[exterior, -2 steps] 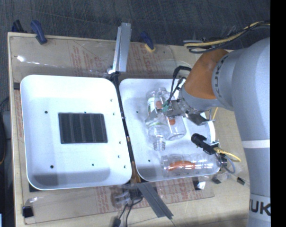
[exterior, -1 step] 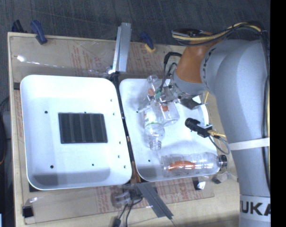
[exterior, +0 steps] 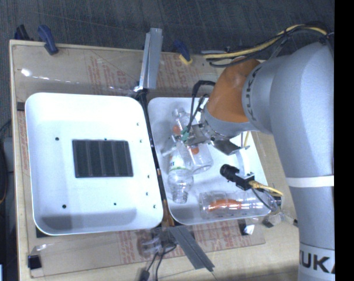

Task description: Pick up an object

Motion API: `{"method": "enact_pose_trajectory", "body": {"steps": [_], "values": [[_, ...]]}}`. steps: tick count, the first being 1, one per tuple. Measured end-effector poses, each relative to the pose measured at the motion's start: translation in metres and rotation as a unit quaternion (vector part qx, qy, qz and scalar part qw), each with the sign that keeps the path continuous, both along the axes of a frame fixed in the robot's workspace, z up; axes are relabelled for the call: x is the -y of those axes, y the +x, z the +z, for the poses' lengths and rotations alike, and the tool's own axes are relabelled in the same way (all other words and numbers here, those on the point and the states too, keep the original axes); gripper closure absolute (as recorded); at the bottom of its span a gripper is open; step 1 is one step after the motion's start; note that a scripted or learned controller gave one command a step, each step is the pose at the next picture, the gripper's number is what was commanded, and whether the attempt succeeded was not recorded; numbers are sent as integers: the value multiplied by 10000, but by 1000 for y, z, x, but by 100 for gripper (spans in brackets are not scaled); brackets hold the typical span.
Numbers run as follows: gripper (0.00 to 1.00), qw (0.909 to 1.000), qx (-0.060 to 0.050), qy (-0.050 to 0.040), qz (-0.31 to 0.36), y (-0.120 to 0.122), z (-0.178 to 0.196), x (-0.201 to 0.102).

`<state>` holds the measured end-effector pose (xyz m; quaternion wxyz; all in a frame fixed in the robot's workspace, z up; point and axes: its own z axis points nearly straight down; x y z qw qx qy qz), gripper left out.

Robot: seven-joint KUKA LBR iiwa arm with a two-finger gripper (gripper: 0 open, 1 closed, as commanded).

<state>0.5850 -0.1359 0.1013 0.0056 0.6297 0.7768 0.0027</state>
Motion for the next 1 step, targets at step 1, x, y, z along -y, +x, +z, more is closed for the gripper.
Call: {"method": "enact_pose_trajectory", "body": {"steps": [1], "values": [[0,10000,-2,-2,76,55,-1,18]]}}
